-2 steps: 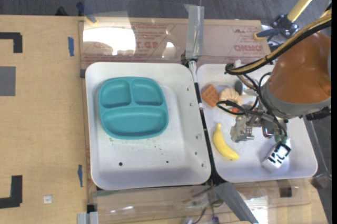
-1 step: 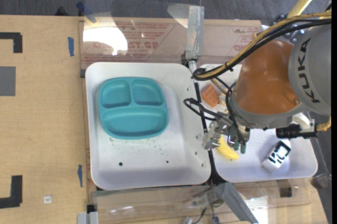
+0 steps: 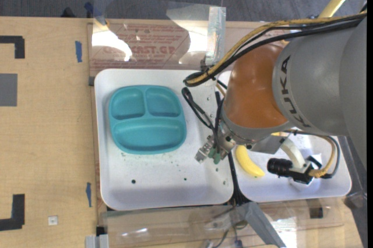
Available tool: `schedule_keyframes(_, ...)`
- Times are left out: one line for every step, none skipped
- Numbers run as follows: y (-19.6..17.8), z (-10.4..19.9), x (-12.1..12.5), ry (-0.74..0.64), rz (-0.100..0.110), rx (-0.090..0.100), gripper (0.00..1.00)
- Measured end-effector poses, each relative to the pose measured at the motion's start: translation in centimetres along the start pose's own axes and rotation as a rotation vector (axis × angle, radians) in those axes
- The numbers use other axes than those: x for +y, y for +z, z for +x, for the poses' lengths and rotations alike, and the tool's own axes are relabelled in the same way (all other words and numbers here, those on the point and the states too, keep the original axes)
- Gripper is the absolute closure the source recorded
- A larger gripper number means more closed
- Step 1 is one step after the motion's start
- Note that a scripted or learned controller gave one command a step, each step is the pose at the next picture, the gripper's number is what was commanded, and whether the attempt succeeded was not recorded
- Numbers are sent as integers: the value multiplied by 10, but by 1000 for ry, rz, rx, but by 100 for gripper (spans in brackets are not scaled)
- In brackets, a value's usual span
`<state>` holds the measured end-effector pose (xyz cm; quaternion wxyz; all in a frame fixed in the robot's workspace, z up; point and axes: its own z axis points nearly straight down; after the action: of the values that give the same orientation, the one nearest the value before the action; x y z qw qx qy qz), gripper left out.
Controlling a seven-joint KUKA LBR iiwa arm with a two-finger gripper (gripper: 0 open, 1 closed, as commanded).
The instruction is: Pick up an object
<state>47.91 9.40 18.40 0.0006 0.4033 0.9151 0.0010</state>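
The gripper [image 3: 211,152] is hanging over the seam between the bins, beside the banana [image 3: 248,162] lying in the right bin [image 3: 338,183]. Its grip I cannot tell; nothing looks lifted yet.

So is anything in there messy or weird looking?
A little. Small dark specks are scattered on the floor of the left bin, just below the teal divided plate, like crumbs or dirt. The banana in the right bin looks fine.
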Motion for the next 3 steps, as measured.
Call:
schedule_keyframes(-10, 21, 20, 344, 2, -1, 100)
schedule_keyframes(36, 2, 0, 1108, 9, 0, 100)
schedule_keyframes(-134, 7, 8, 1562, 0, -1, 100)
